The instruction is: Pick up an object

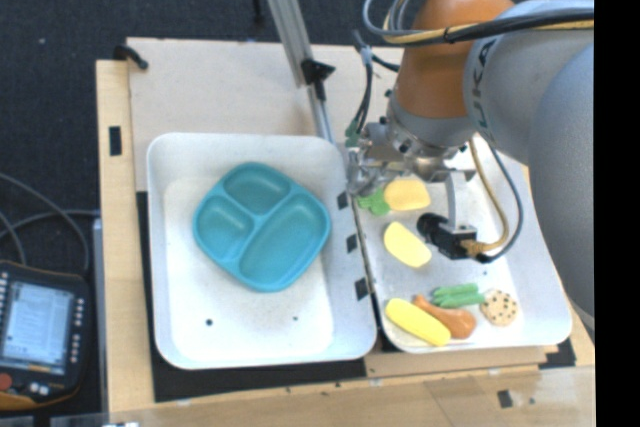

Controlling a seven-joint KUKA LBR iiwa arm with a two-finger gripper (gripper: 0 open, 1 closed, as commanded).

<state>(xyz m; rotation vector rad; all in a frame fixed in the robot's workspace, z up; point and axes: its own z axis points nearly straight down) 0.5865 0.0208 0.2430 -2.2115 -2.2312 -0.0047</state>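
Hand (383, 183) hangs low over the right-hand bin (532, 277), close by a yellow lump (408, 194) and a green bit (375, 204); open or closed, I can't tell.

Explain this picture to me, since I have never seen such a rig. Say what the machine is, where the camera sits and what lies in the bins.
The big grey and orange machine is a robot arm, reaching in from the right. At its end sits the gripper, the part that picks things up. One camera, fixed above the bench, looks down at a slant.

The left bin holds a blue plate with compartments. The right bin holds what look like toy foods: yellow pieces, a carrot, a green piece and a cookie.

The gripper is low at the right bin's upper left corner, by a small green bit. I cannot tell whether it holds anything.
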